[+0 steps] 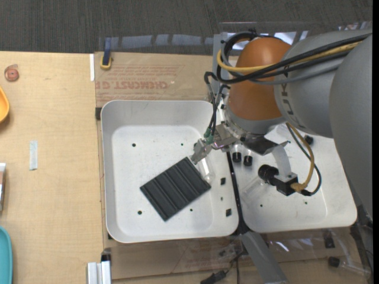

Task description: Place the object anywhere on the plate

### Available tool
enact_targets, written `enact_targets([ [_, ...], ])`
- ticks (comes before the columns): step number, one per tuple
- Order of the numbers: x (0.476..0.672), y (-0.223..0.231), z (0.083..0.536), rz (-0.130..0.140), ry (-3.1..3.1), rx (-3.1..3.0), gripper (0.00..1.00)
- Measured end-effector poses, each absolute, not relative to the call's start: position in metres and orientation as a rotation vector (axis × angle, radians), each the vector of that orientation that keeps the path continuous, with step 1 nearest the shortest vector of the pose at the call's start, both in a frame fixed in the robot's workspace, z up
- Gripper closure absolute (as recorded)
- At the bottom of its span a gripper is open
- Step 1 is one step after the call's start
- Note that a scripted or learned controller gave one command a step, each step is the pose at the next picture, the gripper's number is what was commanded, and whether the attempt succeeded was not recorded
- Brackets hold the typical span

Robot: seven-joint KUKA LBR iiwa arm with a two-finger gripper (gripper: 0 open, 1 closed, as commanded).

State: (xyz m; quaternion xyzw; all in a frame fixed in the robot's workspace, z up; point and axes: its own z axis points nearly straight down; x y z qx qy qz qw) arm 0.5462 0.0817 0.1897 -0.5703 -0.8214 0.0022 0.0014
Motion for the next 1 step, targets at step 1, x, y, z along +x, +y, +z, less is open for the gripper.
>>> enact_targets([
  [1, 0.5462, 0.0817, 0.1897, 0.007, -2.578, -1.790, 0.00],
])
